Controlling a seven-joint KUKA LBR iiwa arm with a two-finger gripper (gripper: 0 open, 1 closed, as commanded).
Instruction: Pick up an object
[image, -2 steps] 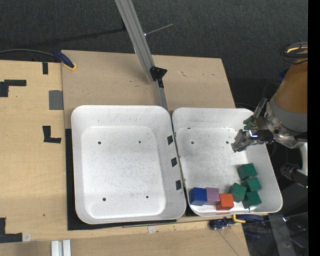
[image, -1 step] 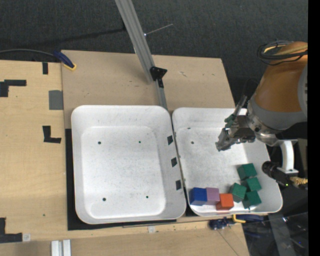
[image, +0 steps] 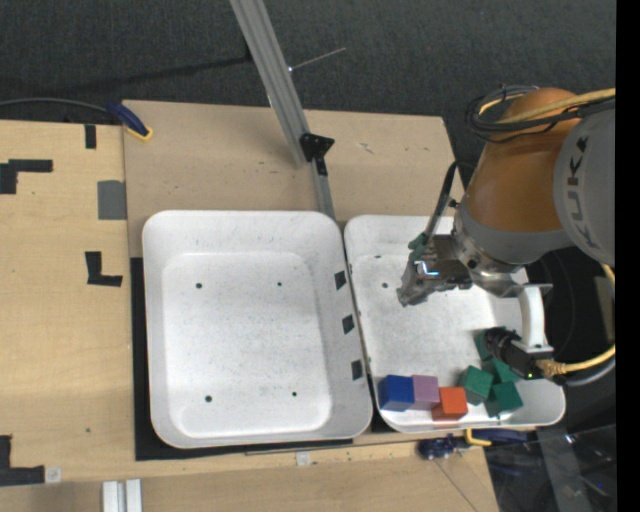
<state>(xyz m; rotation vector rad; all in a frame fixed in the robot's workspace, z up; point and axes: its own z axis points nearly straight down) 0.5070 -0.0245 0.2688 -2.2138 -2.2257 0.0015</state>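
Observation:
My gripper (image: 415, 285) hangs over the upper middle of the right bin (image: 440, 340), below the grey and orange arm that comes in from the right. Nothing is visible between its fingers. Along the bin's front edge lie a blue block (image: 397, 391), a lilac block (image: 426, 389), an orange block (image: 452, 402) and two dark green blocks (image: 492, 388). All of these sit well below and to the right of the gripper, apart from it.
The left bin (image: 245, 325) stands beside the right one on the wooden bench. A grey metal pole (image: 285, 90) slants down from the top to the gap between the bins. A yellow cable (image: 585, 365) loops at the right by the arm's base.

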